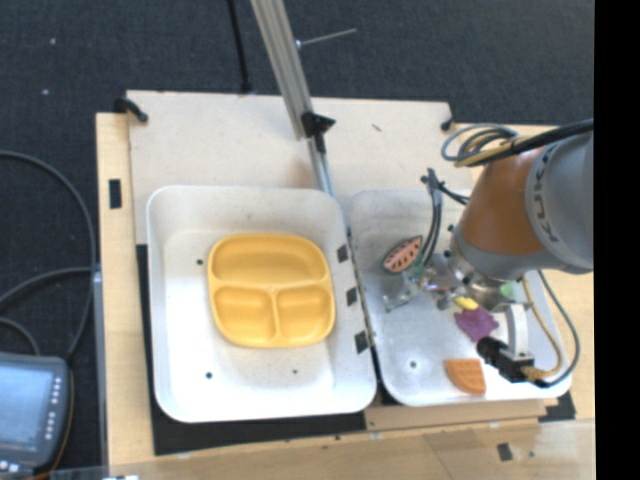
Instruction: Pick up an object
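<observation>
My gripper (425,288) hangs low over the right bin (400,363), close to its middle, reached in from the right under my orange-banded wrist. The metal of it sits in a tangle of cables and small fittings, and from this slanted look down I cannot tell how it is set, or whether anything sits in it.

Just beside the gripper, up and to the left, lies a small pink-and-red slice-shaped piece with dark seeds (403,255), flat on the bin floor. To the right and a little below the gripper is a purple object (475,321), partly tucked under my wrist hardware. Nearer the bin's front edge lies an orange-brown wedge-shaped piece (465,374), well clear of the gripper. A bit of yellow and a bit of green show close under my wrist, too small to name.

Across the divide, the left bin (180,378) holds a yellow divided plate (270,289) with three compartments, lying flat near its centre. A slanted metal pole (285,53) rises from behind the bins, and both bins rest on a pale wooden bench (230,133).
</observation>
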Controlling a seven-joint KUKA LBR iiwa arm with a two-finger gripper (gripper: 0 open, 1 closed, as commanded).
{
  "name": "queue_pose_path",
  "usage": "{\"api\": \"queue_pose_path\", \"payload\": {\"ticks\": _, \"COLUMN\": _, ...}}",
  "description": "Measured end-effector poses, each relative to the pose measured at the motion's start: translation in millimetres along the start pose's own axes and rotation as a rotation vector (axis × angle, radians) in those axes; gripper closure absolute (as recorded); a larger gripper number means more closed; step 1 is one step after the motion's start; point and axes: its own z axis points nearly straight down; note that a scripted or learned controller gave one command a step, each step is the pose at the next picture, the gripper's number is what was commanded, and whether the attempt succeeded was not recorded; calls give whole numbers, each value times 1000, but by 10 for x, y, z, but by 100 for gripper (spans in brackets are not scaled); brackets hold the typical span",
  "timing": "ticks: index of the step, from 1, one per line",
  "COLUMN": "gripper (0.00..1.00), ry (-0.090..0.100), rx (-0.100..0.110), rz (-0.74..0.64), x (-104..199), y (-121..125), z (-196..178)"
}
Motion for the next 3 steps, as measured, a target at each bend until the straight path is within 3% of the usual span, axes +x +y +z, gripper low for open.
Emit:
{"api": "queue_pose_path", "payload": {"ticks": 1, "gripper": 0, "ry": -1, "rx": -4, "rz": 0, "x": -14, "y": -2, "z": 318}}
{"api": "queue_pose_path", "payload": {"ticks": 2, "gripper": 100, "ry": 1, "rx": -11, "rz": 6, "x": -14, "y": 17, "z": 189}}
{"api": "queue_pose_path", "payload": {"ticks": 3, "gripper": 100, "ry": -1, "rx": -12, "rz": 4, "x": -64, "y": 6, "z": -253}}
